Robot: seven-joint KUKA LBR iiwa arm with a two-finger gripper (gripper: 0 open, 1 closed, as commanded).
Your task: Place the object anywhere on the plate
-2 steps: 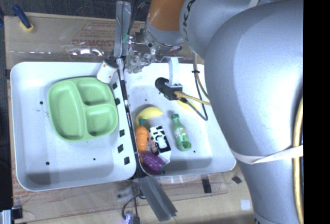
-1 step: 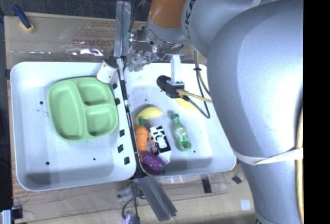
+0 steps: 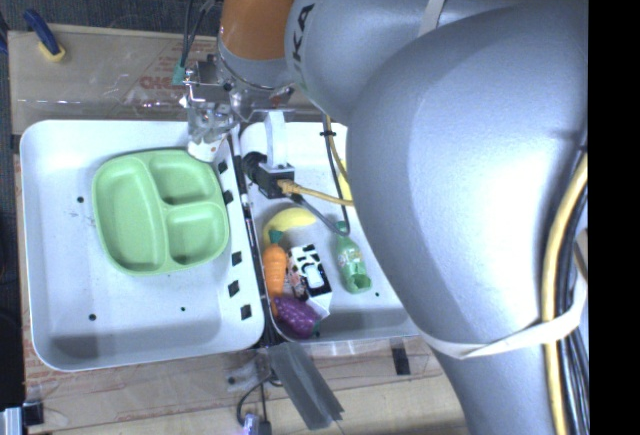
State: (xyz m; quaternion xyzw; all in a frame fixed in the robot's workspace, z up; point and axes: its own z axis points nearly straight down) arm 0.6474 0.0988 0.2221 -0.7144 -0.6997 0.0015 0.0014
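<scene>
Camera view, left to right: a pale green plate (image 3: 160,211) with three compartments lies in the left bin (image 3: 60,323). The gripper (image 3: 208,128) hangs over the plate's far right corner; what it grips, if anything, cannot be told. The right bin (image 3: 385,308) holds a yellow banana (image 3: 290,220), orange carrot (image 3: 275,270), purple eggplant (image 3: 297,316) and green bottle (image 3: 351,263).

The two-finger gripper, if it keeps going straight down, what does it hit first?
Probably the far right rim of the green divided plastic plate; the two-finger gripper hangs near the corner, though depth is unclear.
</scene>
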